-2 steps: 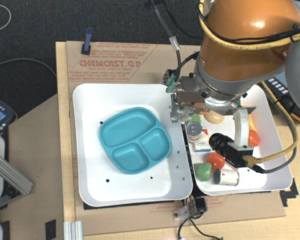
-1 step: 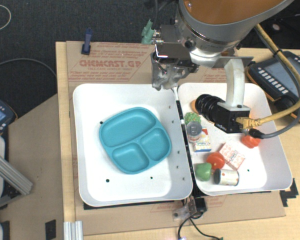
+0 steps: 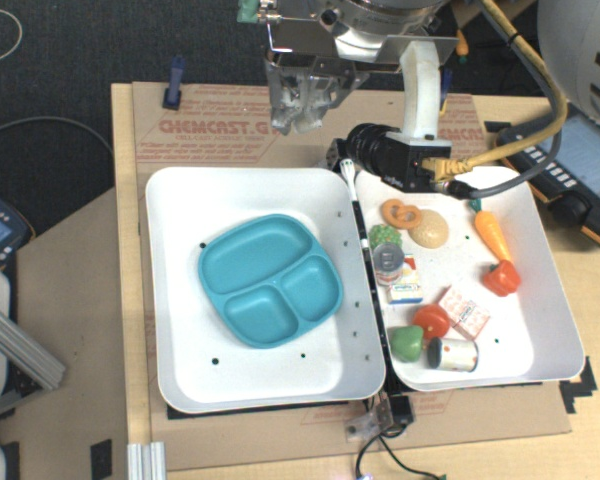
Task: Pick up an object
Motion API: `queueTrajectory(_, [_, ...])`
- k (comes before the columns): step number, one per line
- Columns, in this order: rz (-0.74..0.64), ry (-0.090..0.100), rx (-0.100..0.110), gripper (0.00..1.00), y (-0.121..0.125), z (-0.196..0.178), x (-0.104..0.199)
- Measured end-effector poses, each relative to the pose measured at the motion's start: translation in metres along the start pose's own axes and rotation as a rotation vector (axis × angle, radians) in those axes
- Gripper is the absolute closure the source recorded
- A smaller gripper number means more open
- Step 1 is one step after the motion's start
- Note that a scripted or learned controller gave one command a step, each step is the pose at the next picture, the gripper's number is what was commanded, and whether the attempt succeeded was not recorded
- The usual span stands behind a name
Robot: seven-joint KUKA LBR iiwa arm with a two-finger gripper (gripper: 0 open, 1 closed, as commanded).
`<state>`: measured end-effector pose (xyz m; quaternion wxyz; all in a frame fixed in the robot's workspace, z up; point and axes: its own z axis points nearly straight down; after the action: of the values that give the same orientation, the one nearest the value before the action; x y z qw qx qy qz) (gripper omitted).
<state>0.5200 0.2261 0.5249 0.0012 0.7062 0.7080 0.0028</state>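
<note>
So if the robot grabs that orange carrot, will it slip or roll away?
The carrot tapers to a point and looks smooth, so it might squirt out of a pinch. It's rounded, so a nudge would probably roll it. It looks like toy plastic, likely light and stiff.

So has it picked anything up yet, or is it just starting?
Nothing looks picked up yet. The gripper hangs above the bench behind the bins, with no object between its fingers. The toy food, such as the carrot and green pepper, lies in the right bin. The whole pick is left.

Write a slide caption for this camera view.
Gripper above the bench; blue tray in left bin, toy food including a carrot in right bin.
</note>
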Motion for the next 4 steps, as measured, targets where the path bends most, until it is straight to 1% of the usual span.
queueTrajectory(1, [0.001,0.0,0.001,1.0,-0.001,-0.01,-0.001])
queueTrajectory(2, [0.006,-0.003,0.009,1.0,-0.043,-0.011,-0.043])
queueTrajectory(3, [0.008,-0.01,0.025,1.0,-0.044,0.162,-0.075])
queueTrajectory(4, [0.004,-0.001,0.002,1.0,-0.041,0.142,-0.073])
